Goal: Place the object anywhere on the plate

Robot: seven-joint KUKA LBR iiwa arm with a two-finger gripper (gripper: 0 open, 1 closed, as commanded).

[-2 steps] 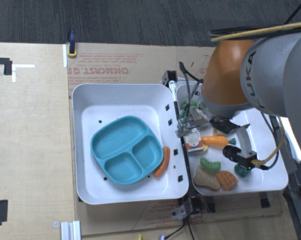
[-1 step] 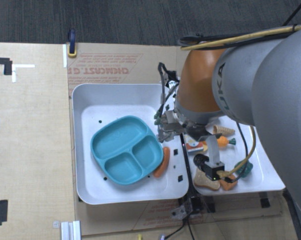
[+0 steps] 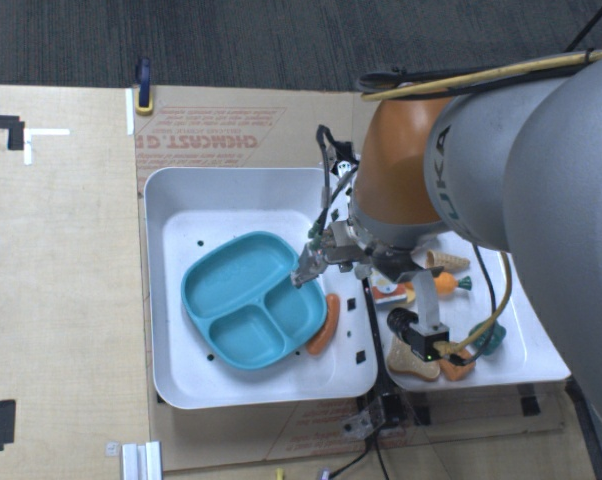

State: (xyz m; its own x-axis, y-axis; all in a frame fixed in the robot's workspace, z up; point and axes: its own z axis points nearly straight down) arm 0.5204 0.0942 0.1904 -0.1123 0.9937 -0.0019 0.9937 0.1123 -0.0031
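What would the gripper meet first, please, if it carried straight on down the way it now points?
Most likely the right rim of the blue plate: the gripper hangs just over that edge, with the orange sausage-shaped toy lying just beside it. Height above the plate is unclear.

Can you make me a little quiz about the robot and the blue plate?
1. True or false: the hot dog lies in the bin beside the plate.
2. How many sections does the plate have?
3. The gripper is over the plate's: A) right edge B) left edge C) middle

Key: 1 true; 2 three; 3 A
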